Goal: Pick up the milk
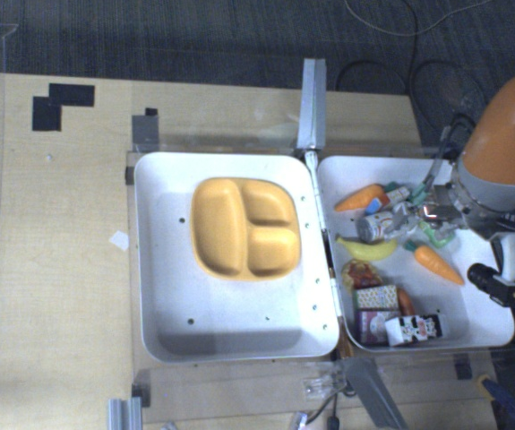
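Milk (413, 329) at near bin edge, pincer (384, 226) tips blurred among clutter

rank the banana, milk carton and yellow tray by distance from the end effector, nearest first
Measured from the end effector in the right bin:
1. Banana, just below-left of it in the same bin.
2. Milk carton, at the right bin's near edge.
3. Yellow tray, in the left bin.
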Controlling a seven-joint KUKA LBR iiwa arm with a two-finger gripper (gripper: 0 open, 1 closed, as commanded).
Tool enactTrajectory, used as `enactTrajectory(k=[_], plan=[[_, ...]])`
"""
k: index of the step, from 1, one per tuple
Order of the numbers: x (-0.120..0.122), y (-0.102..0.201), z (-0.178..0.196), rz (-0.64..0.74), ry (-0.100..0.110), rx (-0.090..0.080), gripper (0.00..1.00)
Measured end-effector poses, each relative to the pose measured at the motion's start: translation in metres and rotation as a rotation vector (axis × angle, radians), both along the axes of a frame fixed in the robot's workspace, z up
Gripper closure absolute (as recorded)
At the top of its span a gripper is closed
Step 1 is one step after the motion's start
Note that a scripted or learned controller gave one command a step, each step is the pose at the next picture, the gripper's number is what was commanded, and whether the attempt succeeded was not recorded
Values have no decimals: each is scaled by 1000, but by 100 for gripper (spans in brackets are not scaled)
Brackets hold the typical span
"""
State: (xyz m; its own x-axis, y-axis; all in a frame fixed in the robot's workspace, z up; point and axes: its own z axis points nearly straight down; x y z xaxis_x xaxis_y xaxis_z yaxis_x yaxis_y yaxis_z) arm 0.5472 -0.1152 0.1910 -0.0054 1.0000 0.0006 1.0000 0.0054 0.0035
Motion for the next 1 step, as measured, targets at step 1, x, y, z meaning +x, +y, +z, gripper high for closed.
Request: enactTrajectory(k=[1], plan=[[-14, 5, -97, -244, -14, 1, 0]])
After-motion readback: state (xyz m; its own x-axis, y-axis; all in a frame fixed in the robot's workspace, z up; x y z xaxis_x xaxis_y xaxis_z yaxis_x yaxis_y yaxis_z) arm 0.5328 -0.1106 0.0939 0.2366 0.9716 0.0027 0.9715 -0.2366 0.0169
